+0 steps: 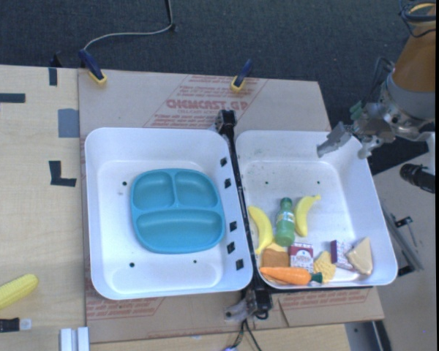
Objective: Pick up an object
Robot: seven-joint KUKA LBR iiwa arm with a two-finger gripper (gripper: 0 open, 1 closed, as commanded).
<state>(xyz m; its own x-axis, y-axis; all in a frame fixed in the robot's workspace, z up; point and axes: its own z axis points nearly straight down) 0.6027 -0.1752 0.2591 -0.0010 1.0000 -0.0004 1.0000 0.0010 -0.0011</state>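
The right bin (351, 181) holds a heap of toy food along its near side: two yellow bananas (262, 227) (305, 213), a green bottle (284, 223) upright between them, an orange carrot (285, 275), a small red and white box (301, 256), a purple packet (339, 253) and a tan wedge (361, 255). My gripper (347, 146) hangs over the bin's far right corner, well away from the heap. Its two fingers are spread apart, so it is open, and nothing is between them.
The left bin (106, 167) contains a blue divided plate (177, 209). A toy corn cob (12, 291) lies on the bench at the near left, outside the bins. Clamps (241, 77) and a cable (132, 35) sit along the far edge of the cardboard.
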